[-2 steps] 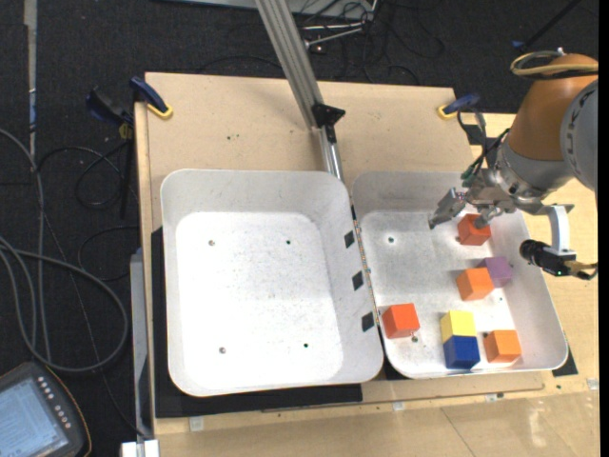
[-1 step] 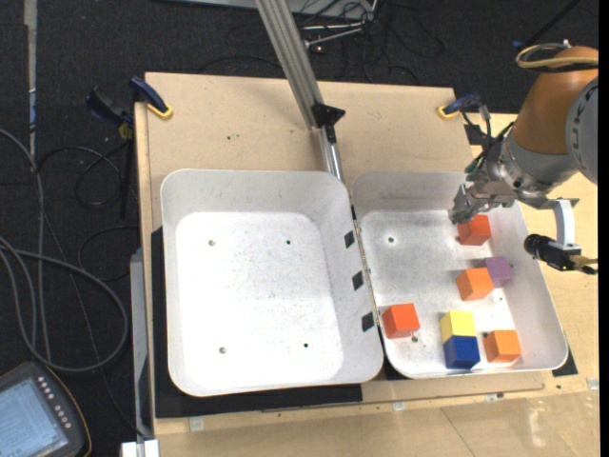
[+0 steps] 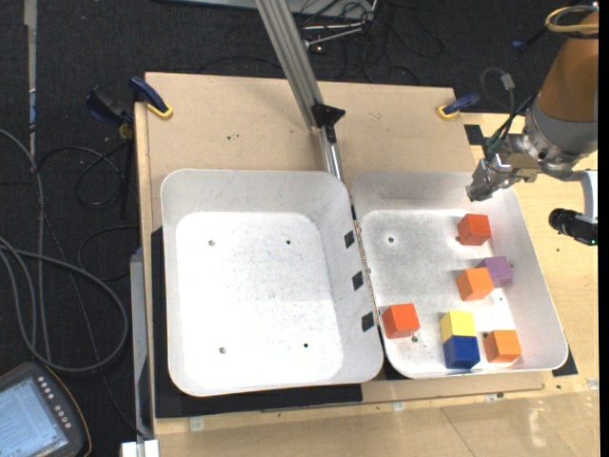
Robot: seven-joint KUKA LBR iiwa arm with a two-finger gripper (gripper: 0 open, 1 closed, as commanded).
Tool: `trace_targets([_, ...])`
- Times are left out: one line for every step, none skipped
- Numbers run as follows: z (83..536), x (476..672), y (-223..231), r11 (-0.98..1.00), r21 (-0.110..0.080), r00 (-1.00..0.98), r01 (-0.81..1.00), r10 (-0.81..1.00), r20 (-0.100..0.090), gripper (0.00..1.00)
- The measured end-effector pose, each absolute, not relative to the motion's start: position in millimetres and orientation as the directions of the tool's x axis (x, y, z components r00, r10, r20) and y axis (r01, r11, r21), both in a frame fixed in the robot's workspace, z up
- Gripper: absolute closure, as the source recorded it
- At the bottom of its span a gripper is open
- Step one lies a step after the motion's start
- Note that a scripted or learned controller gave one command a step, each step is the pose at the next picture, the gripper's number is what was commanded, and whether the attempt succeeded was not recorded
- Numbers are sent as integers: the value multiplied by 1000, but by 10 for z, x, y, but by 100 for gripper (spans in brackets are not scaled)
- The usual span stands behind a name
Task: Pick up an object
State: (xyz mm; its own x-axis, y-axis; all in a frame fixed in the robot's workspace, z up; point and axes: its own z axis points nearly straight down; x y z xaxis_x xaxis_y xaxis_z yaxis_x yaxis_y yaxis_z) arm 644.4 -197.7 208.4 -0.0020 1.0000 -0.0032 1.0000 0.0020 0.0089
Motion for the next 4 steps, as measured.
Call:
trace_targets([2515, 6458, -1979, 2, 7, -2, 1000, 1000, -2, 100])
trace_targets([2409, 6370, -1418, 7, -1, -7, 1000, 1000, 2, 100])
trace_targets([2318, 6163, -848, 7, -2, -7, 1000, 1000, 2, 100])
trace_targets([2221, 6018, -354, 8, -3, -8, 1000, 1000, 2, 100])
